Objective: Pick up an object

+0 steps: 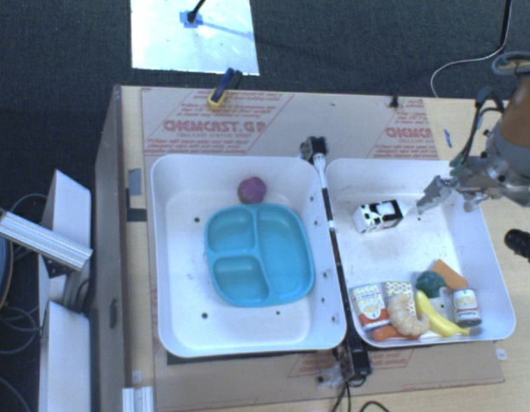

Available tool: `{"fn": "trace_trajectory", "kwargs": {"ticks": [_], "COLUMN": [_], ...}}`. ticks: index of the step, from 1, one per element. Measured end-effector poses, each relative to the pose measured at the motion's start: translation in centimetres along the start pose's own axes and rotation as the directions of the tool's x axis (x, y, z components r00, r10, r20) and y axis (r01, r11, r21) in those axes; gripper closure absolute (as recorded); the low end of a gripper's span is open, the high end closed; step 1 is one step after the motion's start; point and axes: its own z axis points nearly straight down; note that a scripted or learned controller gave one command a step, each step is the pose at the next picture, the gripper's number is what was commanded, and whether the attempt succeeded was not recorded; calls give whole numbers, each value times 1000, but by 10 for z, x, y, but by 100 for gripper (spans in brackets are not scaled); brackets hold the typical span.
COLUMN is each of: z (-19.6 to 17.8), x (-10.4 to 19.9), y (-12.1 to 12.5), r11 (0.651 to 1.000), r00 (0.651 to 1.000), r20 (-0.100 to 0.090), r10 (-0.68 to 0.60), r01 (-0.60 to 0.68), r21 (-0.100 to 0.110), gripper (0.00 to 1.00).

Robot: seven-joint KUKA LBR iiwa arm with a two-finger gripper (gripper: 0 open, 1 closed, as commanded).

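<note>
The left bin carries a blue divided tray at its centre and a purple ball by its far edge. In the right bin, the black-and-white carton lies near the far-left corner, toys (banana among them) along the near edge. The gripper hovers beside the carton, fingers spread and empty, so nothing is lifted yet.

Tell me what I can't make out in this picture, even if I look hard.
- Gripper: small and blurred in the camera view, so what it is doing with the black-and-white toy is unclear.
- Arm: cut off by the right edge.
- Pile of small items in the right bin: they overlap, and labels are too small to read.
- Purple ball: partly behind the blue tray.
</note>
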Motion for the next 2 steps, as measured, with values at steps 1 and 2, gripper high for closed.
{"fn": "trace_trajectory", "kwargs": {"ticks": [1, 2], "z": [90, 95], "x": [-19, 50], "y": [67, 96], "r11": [1000, 1000], "r00": [1000, 1000], "r20": [-1, -1], "r10": [-1, -2], "r01": [1, 2], "r21": [2, -1], "gripper": [0, 0]}}
